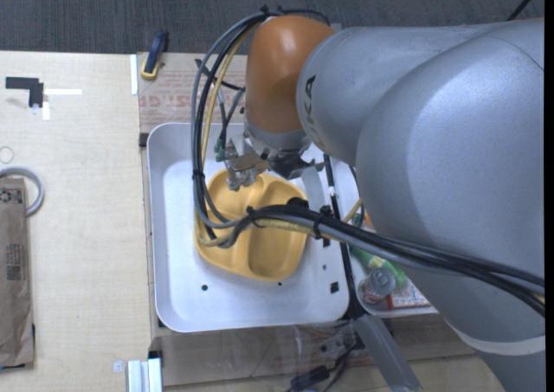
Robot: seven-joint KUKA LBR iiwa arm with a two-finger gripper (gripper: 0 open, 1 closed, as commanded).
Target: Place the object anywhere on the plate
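A yellow plate (264, 247) lies in the left white bin (173, 295), slightly right of the bin's middle. My gripper (241, 176) hangs below the orange wrist band, right over the plate's far left rim. Black cables loop from the wrist across the plate. The grey arm covers the gripper's right side and most of the right bin. I cannot make out any object at the gripper's tip.
In the right bin a green and clear bottle-like item (381, 276) lies on a printed sheet beneath the arm. On the wooden bench to the left are a brown paper bag (13, 269), a black bracket (24, 86) and a yellow-blue tool (154, 54).
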